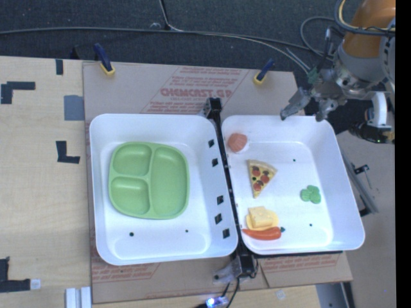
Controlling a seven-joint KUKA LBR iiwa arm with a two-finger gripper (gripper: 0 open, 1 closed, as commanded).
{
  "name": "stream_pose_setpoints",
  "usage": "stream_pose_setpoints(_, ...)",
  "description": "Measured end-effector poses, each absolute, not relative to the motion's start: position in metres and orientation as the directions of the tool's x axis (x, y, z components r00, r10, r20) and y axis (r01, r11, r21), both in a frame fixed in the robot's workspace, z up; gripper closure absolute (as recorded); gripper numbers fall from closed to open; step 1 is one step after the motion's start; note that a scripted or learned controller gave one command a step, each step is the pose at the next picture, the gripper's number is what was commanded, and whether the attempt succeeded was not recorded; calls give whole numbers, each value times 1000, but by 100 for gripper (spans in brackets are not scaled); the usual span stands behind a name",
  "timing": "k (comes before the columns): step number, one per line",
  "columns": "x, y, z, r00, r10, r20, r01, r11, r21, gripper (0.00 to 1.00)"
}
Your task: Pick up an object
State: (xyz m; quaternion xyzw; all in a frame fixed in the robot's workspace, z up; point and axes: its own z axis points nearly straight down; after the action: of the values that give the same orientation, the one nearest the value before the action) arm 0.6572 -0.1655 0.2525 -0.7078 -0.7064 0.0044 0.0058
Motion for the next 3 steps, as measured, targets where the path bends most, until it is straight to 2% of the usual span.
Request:
stream_pose_setpoints(1, 660, -165, 261, -2, 1000, 0, 1000, 2, -1, 0)
stream_pose_setpoints(2, 652, -169, 201, -1, 1000, -1, 1000, 1, -5, 0)
stream_pose_setpoints(3, 652, -167, 137, -1, 1000, -1, 1000, 1, -6, 0)
